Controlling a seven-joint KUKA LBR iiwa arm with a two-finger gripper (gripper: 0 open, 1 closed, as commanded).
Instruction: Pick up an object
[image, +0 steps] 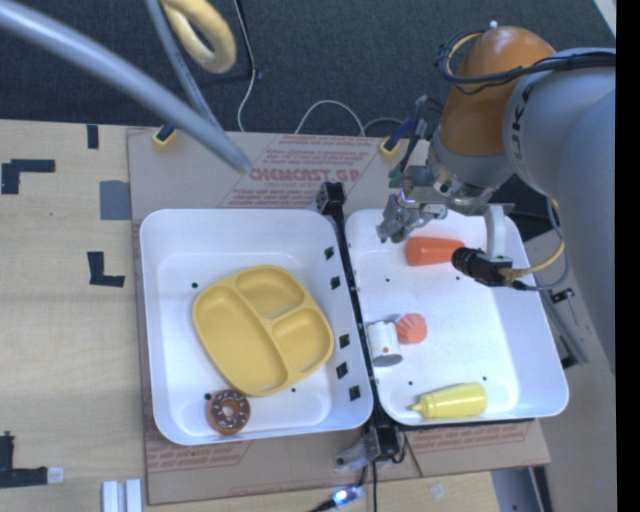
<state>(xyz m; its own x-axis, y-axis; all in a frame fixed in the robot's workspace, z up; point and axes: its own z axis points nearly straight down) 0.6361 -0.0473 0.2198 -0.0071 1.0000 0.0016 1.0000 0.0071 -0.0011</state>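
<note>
Orange carrot-shaped toy (434, 250): lying on its side at the far end of the right bin (520, 390), just beside the end effector and looking apart from it.
End effector (398, 222): hanging over the far left part of the right bin, its tip just left of the orange toy; whether its fingers are apart or together is not something the view is showing, so I cannot tell.
Arm (520, 95): reaching in from the right, its orange band sitting above the wrist.
Small white and orange piece (396, 333): resting near the right bin's left wall, around mid-length.
Yellow mustard bottle (453, 402): lying on its side along the near edge of the right bin.
Left bin (165, 300): holding a yellow divided plate (263, 327) in its middle.
Chocolate doughnut (228, 411): sitting just beside the plate's near corner.
Counter (60, 330): carrying both bins side by side on a cardboard sheet (300, 170).
</note>
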